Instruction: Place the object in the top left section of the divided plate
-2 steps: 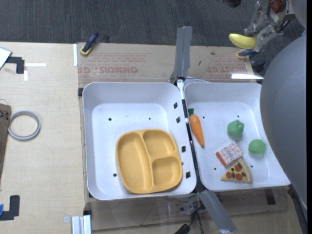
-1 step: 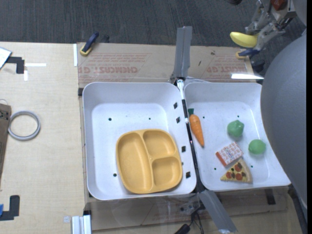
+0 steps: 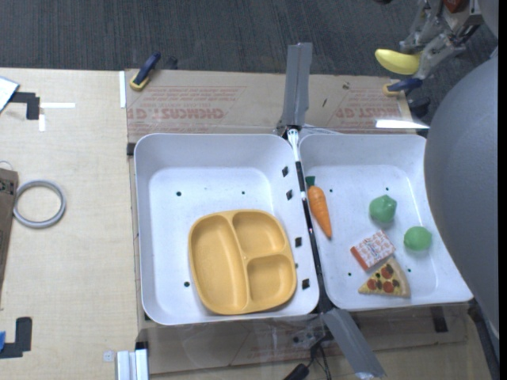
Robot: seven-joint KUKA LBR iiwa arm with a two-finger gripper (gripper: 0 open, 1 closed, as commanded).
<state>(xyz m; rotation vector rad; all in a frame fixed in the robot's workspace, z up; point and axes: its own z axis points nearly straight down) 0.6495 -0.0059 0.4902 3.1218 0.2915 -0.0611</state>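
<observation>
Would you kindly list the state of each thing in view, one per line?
gripper: raised beyond the bins, shut on banana
banana: held aloft
divided plate: flat in left bin, nothing in it
carrot: lying in right bin
pizza slice: lying flat
tape roll: flat on bench

view: single fixed camera | position: above bench | facing: down at a slant | covers: left bin and right bin | range: moderate

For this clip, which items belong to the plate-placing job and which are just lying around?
Job:
gripper with the banana at it
divided plate
left bin

Lying about:
carrot
two green items
pizza slice
red-and-white packet
tape roll
</observation>
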